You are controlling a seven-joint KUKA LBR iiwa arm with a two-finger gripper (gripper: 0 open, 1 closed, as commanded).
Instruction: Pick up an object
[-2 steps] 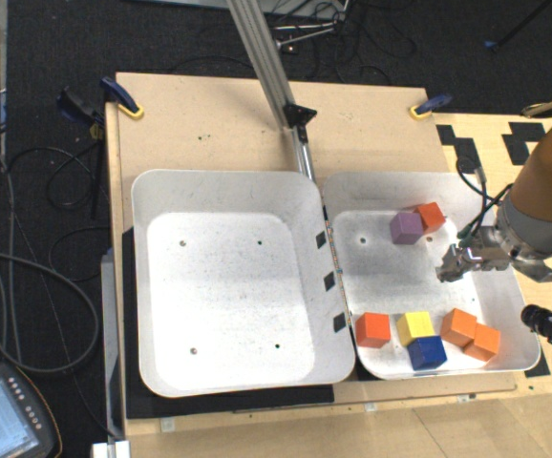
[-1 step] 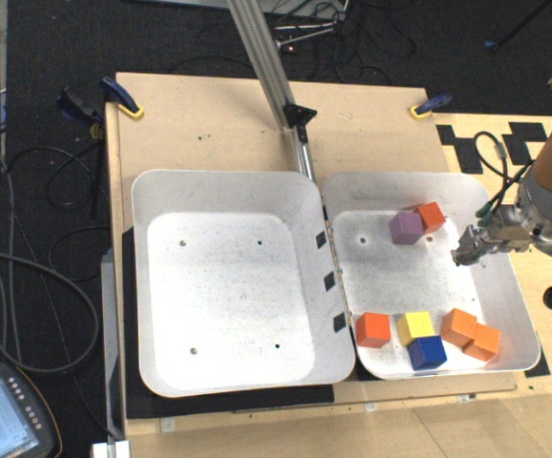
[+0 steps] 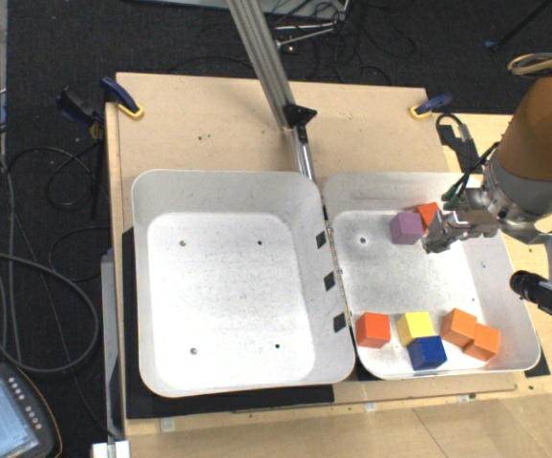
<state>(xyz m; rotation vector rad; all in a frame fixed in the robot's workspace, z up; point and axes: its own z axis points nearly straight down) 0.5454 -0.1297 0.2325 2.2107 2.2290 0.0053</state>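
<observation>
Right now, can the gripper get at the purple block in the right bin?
Probably yes. The gripper hovers just right of the purple block, with an orange block close behind; the block's top and left side look clear.

Arm (image 3: 534, 141) reaches in from the right, orange band above grey wrist, angled down over the right bin (image 3: 505, 351); gripper (image 3: 438, 241) low at the bin's upper part, pointing left-down
</observation>
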